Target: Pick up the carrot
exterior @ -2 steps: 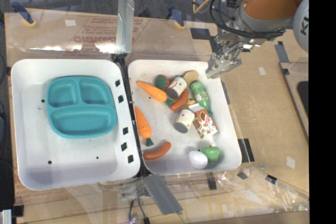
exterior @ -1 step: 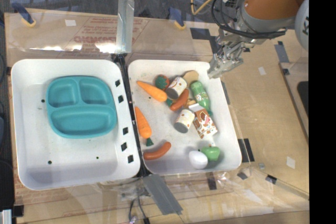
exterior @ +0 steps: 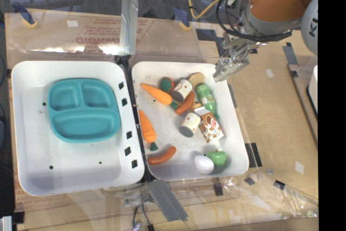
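Hand point(exterior: 226, 70) over right bin point(exterior: 238, 132) top-right rim, finger state unclear; carrot point(exterior: 157, 93) in bin, untouched.

Gripper point(exterior: 226, 69) at the right bin's point(exterior: 237, 132) two o'clock rim, carrot point(exterior: 157, 93) at ten o'clock inside, teal tray point(exterior: 83, 109) in left bin point(exterior: 27, 170)

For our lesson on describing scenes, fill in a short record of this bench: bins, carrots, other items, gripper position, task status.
left bin: white bin with a teal divided plate
right bin: white bin with toy foods
carrots: one carrot near the top left, a second carrot by the left wall
other items: sausage, green bottle, white egg
gripper: gripper above the right bin's upper right rim, holding nothing
task status: carrot not yet picked
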You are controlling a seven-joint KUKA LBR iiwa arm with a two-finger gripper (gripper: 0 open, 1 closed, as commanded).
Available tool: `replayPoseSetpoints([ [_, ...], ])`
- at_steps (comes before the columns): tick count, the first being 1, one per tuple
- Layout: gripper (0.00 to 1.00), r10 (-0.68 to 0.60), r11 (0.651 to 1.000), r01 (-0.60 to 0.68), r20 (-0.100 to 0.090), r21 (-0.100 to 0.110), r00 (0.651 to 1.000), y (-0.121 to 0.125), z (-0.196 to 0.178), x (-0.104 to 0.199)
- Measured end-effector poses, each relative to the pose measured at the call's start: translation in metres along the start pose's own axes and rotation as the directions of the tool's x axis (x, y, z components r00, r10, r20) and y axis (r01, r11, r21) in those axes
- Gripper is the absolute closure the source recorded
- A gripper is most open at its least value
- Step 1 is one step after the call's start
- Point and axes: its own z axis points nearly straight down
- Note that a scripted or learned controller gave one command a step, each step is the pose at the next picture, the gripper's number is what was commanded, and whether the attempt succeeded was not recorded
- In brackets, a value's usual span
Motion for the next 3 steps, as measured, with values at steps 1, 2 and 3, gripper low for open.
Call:
replayPoseSetpoints([
  [1,1.0,-0.104,0.995,0.104,-0.001,0.003,0.995,-0.001,-0.005,-0.006],
  [2,1.0,-0.251,0.968,0.251,0.0,0.0,0.968,0.0,0.008,-0.005],
  [3,1.0,-0.326,0.945,0.326,0.0,0.003,0.945,0.001,0.004,-0.007],
])
